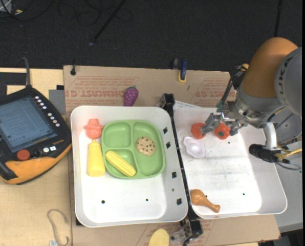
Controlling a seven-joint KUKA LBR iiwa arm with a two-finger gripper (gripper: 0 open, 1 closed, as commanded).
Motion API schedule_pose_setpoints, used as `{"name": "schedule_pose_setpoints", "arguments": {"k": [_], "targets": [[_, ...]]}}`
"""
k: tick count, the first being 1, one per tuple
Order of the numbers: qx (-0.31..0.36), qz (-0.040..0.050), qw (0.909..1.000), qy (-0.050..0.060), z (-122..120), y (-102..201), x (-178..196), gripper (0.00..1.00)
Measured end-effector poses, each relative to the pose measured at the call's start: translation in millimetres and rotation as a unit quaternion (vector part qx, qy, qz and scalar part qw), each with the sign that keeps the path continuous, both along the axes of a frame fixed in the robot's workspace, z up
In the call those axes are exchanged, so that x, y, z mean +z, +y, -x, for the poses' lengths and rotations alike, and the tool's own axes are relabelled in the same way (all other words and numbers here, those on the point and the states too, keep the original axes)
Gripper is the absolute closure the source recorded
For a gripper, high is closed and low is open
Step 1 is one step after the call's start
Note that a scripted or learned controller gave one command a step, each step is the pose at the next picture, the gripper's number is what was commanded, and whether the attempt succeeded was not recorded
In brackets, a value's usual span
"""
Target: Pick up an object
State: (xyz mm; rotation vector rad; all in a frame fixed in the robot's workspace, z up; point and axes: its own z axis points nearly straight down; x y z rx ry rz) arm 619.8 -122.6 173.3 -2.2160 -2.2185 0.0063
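Yellow toy [159, 237] sits lowest; arm bends over right bin [275, 209], hand [214, 127] spread between orange pieces.

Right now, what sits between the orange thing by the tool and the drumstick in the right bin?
In the camera view, a white egg-like piece lies just below the orange thing. From there down to the drumstick the right bin floor is bare.

A robotics lab: teach pendant [24, 132], cardboard-lined bench [142, 83], 2 white bins [122, 209] of toy food.
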Motion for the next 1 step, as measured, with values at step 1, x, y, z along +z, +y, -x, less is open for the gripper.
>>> {"name": "schedule_pose_setpoints", "arguments": {"k": [1], "targets": [[0.0, -0.0003, 1.0, 0.0, 6.9, 8.3, -61.1, 0.0]]}}
